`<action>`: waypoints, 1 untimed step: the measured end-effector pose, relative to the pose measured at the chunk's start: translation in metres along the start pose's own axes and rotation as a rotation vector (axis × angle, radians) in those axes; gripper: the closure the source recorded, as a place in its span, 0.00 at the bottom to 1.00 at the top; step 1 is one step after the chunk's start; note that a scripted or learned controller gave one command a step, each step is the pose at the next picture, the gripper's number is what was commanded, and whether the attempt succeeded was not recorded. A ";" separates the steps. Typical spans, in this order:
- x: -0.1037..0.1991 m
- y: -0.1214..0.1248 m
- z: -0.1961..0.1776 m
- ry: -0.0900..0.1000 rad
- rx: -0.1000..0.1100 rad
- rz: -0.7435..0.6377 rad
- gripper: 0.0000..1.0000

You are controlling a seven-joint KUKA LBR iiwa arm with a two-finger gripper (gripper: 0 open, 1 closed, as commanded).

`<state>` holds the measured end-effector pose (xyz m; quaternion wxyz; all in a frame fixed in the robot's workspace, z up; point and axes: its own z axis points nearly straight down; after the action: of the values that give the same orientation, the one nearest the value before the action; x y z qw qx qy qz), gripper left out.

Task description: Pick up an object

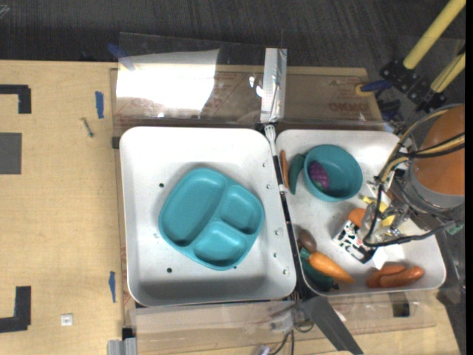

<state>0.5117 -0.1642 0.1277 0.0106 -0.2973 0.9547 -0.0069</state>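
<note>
Nearest the camera's lower edge, along the front wall of the right-hand shallow white plastic bin [436,261], we log an orange toy carrot with a green top [325,265] beside the divider and a red-orange toy sausage [395,274] toward the right corner. A small brown rounded item [304,239] sits just behind the carrot.

Mid-bin, our gripper [362,242] is low over a small white-and-black patterned block [351,239], with a small orange piece [358,217] just behind it. Cables and yellow tags crowd the gripper, and we cannot tell its state, nor confirm that anything is held.

Farther back, a teal plastic bowl [334,171] holds a small purple item [320,174]. The left-hand shallow white plastic bin [140,198] carries a teal three-compartment plastic tray [213,217]. Both bins rest on the tan wooden counter [52,198].

Judgement: the step is the descent and closing on a target, probably the patterned block. To do it well we should centre on that block, keep clear of the orange piece, close fully before lifting, then rise straight up. Risk: the neighbours lie close, so a sideways nudge could spoil the grasp.
</note>
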 end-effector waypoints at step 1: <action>-0.041 0.031 0.011 -0.018 0.028 0.033 1.00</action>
<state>0.5277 -0.1155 0.1163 0.0232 -0.2815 0.9591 -0.0174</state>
